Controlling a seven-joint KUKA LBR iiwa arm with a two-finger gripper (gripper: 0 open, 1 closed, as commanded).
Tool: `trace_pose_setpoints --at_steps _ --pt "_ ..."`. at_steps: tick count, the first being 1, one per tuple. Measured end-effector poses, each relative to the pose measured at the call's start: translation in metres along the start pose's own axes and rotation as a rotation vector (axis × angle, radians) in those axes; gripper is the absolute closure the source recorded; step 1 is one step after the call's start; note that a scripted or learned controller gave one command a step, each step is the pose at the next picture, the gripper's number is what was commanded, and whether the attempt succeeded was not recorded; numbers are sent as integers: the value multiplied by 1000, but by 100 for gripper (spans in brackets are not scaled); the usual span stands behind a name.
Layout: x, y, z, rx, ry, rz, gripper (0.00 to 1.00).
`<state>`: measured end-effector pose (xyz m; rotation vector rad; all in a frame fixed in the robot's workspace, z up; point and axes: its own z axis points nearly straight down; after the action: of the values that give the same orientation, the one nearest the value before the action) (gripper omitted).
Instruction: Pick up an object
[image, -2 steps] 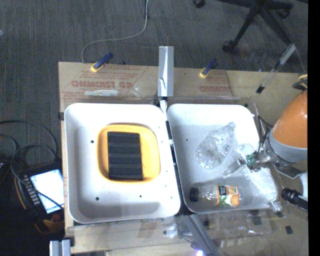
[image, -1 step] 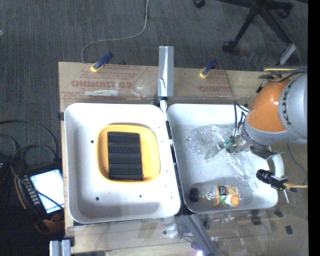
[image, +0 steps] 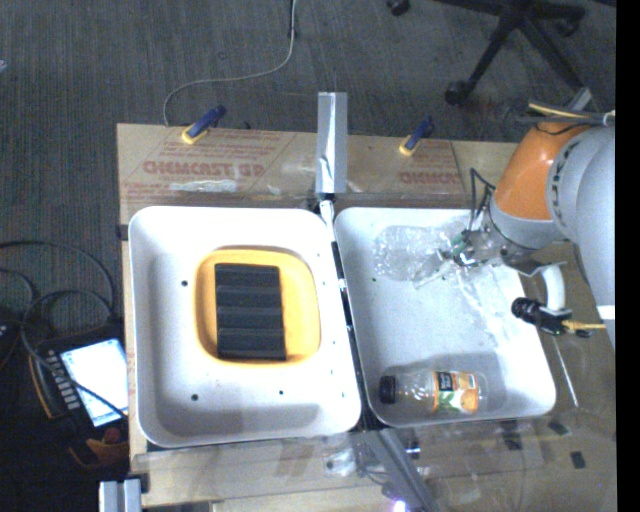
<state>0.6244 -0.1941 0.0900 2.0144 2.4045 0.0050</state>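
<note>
My gripper (image: 468, 250) sits low over the far right part of the right bin (image: 440, 325), at the edge of a crumpled clear plastic wrapper (image: 415, 252); I cannot tell how it is set. Above it rises the orange band (image: 525, 185) and grey arm (image: 590, 210), entering from the right. A clear bottle (image: 437, 389) with an orange label lies on its side along the near wall of the same bin, well apart from the gripper. In the left bin (image: 160, 330) rests a yellow tray with a black ribbed insert (image: 252, 311).
</note>
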Motion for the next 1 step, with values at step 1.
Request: trace_pose_setpoints --at_steps 1 --pt "23 -33 -1 -6 -8 -98 0"
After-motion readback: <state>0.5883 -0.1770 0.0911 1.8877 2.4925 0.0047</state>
